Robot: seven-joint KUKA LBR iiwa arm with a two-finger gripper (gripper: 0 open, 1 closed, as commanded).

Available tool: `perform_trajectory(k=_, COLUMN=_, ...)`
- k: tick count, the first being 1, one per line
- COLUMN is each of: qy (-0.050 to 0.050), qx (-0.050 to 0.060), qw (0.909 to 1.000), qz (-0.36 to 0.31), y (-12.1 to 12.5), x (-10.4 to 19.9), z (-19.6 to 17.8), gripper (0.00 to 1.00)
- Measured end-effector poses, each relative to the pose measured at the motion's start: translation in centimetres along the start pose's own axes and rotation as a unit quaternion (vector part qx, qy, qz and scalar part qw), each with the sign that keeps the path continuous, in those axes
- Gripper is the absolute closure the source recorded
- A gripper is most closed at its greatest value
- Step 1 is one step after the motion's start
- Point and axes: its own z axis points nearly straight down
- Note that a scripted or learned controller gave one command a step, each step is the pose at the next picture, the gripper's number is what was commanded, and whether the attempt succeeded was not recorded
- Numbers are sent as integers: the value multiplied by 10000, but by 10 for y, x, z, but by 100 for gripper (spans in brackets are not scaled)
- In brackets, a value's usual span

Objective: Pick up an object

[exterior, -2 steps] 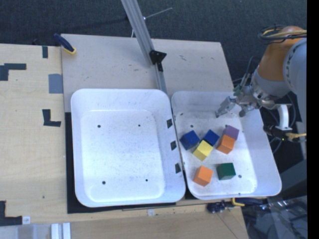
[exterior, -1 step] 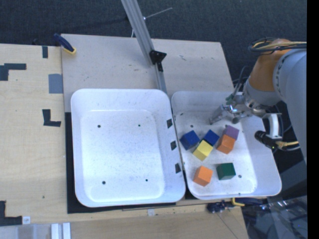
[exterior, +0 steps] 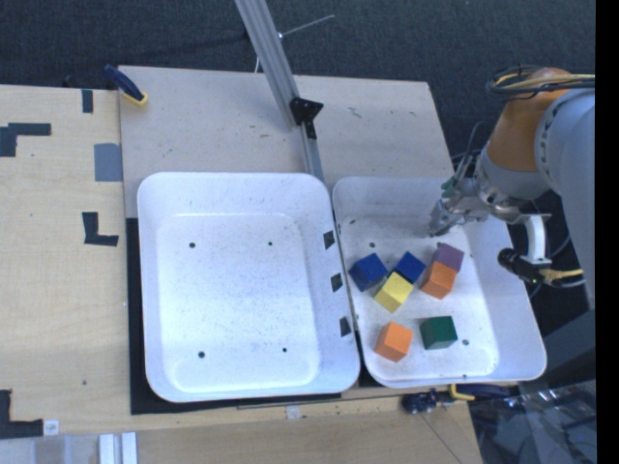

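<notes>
gripper (exterior: pixel 443 220) over right bin (exterior: pixel 503 356), 7 blocks (exterior: pixel 395 291)

Two bins sit side by side; the right bin (exterior: pixel 503 356) holds seven blocks (exterior: pixel 394 291) (clustered centrally), gripper (exterior: pixel 447 216) behind them.

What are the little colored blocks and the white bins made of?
The blocks, like the yellow block and green block, look like painted wood or plastic: flat matte faces, sharp edges. The right bin looks like thin molded plastic, with a rounded rim and scuffed speckles.
</notes>
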Motion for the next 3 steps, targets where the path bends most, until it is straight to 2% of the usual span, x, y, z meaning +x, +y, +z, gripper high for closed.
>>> perform_trajectory(k=1, qy=6, qx=-27, qw=10000, qz=9, y=4, x=7, z=-45, gripper=100)
perform_trajectory(k=2, qy=0, qx=-38, qw=10000, qz=9, y=1, x=11, z=-107, gripper=100)
perform_trajectory(k=3, qy=9, qx=-11, qw=10000, qz=12, y=1, x=11, z=-116, gripper=100)
